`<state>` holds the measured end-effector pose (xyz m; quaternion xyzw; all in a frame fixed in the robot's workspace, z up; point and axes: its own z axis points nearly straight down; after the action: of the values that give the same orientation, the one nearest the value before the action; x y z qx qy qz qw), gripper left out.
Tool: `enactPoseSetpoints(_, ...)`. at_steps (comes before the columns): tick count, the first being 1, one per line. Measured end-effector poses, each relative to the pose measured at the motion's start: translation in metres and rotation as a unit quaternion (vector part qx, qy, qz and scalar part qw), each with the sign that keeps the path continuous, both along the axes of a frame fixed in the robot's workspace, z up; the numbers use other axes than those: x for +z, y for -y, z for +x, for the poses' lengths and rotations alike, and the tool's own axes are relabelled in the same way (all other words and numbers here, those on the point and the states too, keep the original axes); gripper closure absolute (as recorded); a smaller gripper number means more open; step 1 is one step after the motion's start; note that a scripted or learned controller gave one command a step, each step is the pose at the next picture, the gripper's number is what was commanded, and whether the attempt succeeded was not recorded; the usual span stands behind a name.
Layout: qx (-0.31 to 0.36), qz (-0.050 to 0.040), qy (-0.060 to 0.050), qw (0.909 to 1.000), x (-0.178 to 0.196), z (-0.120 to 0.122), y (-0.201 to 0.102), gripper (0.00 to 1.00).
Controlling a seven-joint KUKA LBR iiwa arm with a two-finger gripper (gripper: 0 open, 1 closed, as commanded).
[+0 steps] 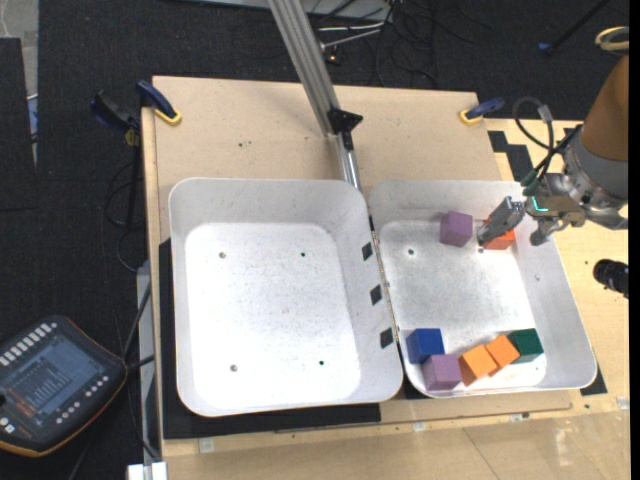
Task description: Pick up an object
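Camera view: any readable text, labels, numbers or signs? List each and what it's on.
No text can be read in this view.
Teach pendant at lower left: its screen shows lit rows, too small and blurred to read.
Black tabs along the seam between the two bins: no legible marks.
Blocks in the right bin, such as the purple block: plain faces, no print.
Gripper: no legible marking.

overhead slanted view, both bins point(180, 268)

arm: enters from right, wrist low | claw point(520, 226): fingers spread apart (pointing left and down)
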<state>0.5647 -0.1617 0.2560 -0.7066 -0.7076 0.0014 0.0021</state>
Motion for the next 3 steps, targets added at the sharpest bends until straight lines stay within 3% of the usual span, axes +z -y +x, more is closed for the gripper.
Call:
enactPoseSetpoints(1, 0.000, -0.0006, 0.003, 1.0000, 0.003, 0.001, 0.000, 0.00)
enactPoseSetpoints(2, -0.001, -0.0001, 0.000, 1.0000, -0.061, 0.004, -0.001, 0.00)
enactPoseSetpoints(3, -0.001, 0.0002, -0.001, 1.0000, -0.115, -0.007, -0.002, 0.00)
